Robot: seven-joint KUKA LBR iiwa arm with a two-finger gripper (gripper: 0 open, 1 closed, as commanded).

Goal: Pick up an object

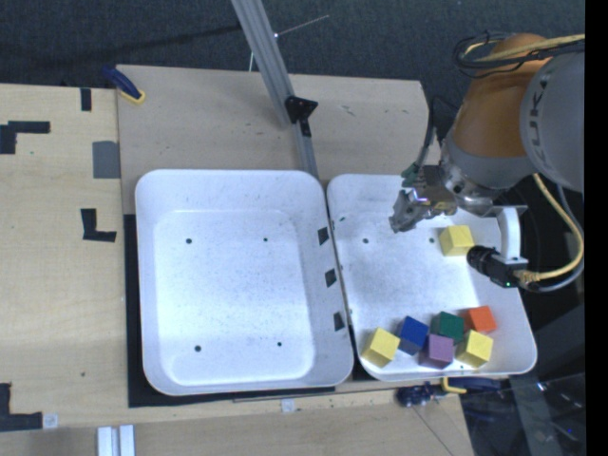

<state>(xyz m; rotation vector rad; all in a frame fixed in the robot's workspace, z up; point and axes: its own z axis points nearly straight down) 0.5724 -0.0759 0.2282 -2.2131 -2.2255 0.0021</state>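
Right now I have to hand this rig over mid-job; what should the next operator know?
Hand: over the upper part of the right bin, nothing seen in it; whether it is open or shut I cannot tell.
Blocks: one yellow block lies alone just right of the hand. Along the bin's near edge sit a second yellow, blue, green, purple, orange and a third yellow.
Done: no pick yet.
Left: grasp and lift one block; the lone yellow looks closest.
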